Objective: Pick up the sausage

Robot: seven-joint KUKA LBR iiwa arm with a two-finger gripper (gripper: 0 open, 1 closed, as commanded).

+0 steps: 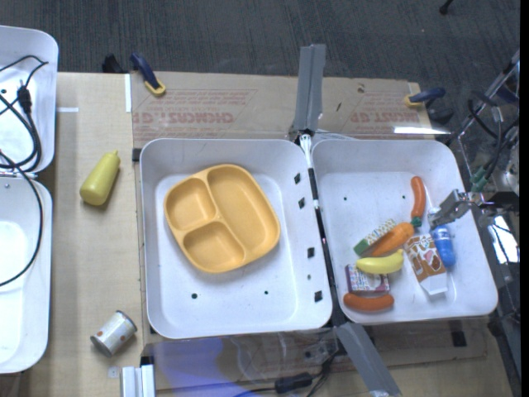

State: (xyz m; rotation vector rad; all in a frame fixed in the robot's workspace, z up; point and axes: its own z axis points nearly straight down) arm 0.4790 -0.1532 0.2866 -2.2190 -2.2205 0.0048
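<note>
The gripper (447, 208), fingers spread and holding nothing, hangs just right of the sausage (418, 196), whose long axis runs near-to-far.

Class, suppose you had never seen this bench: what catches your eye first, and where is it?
The yellow divided plate in the left bin stands out first. Next comes the cluster of toy food in the right bin: a banana, a carrot and a sausage at the near edge. The gripper hovers at that bin's right side.
</note>
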